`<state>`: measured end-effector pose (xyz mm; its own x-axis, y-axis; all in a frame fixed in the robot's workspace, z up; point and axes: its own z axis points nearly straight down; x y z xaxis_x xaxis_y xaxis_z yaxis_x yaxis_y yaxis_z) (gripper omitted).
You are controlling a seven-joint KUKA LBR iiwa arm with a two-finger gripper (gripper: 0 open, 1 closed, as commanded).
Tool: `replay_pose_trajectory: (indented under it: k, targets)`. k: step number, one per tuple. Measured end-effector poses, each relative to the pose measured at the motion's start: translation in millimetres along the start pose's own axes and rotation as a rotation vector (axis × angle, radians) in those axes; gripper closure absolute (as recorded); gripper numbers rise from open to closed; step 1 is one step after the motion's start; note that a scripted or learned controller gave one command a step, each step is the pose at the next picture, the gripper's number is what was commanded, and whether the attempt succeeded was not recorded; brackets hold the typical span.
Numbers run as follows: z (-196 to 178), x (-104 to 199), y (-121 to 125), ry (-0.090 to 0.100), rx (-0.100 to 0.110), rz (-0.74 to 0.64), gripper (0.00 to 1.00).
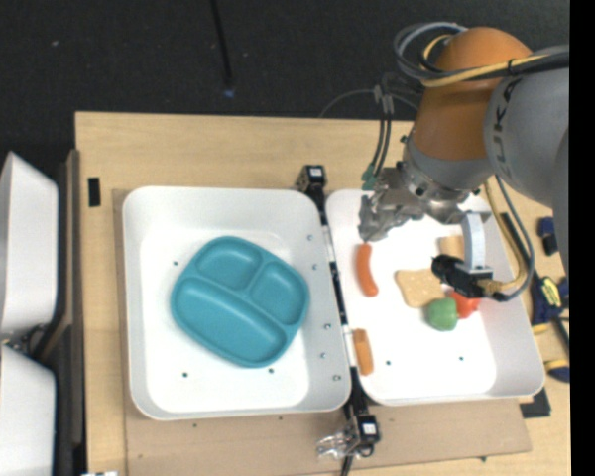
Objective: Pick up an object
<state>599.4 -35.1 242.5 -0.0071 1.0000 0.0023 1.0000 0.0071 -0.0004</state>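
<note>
My gripper (373,224) hangs over the back left part of the right bin (516,365), under the grey arm with its orange band. Just in front of it lies an orange sausage-shaped piece (366,269), its near end close below the gripper; I cannot tell whether they touch. A tan flat slice (416,286) lies to the right of that, with a green ball (440,314) and a small red piece (467,305) beside it. A short brown-orange stick (362,351) rests by the bin's left wall near the front.
The left bin (149,365) holds a blue divided plate (240,299), lying slightly askew in the middle. A pale tan piece (450,243) sits behind the slice, partly under the wrist. White boxes (20,256) stand off the bench's left edge.
</note>
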Motion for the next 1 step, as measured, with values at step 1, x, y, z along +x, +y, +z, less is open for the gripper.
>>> replay_pose_trajectory:
  k: [1]
  targets:
    - [5.9,53.3,-26.8,-0.002,0.001,0.0,1.0]
